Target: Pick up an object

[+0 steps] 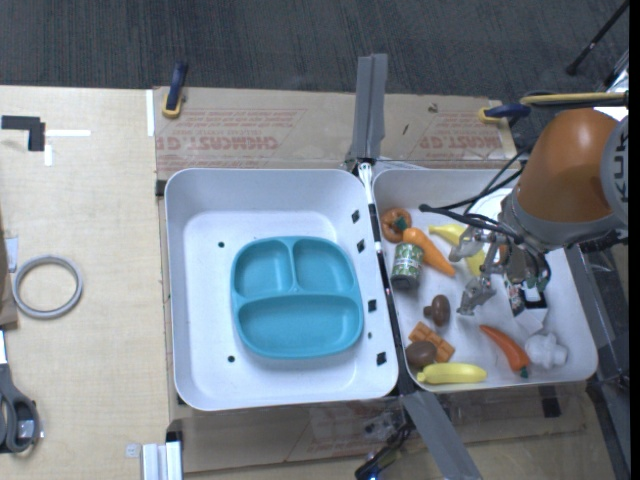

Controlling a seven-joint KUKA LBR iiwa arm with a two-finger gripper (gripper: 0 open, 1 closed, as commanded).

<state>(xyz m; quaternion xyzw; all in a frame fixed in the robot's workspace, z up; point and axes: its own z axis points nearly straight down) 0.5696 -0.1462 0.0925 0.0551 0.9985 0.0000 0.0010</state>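
The two-finger metal gripper (pixel 478 286) hangs over the middle of the right white bin (pixel 580 298), its fingers slightly spread with nothing between them. Just beside it, toward the bin's near right corner, lies a small orange plastic toy pepper (pixel 503 345), probably light, stiff and a little slick, best pinched across its thicker middle. A yellow plastic banana (pixel 452 373) lies along the near edge.
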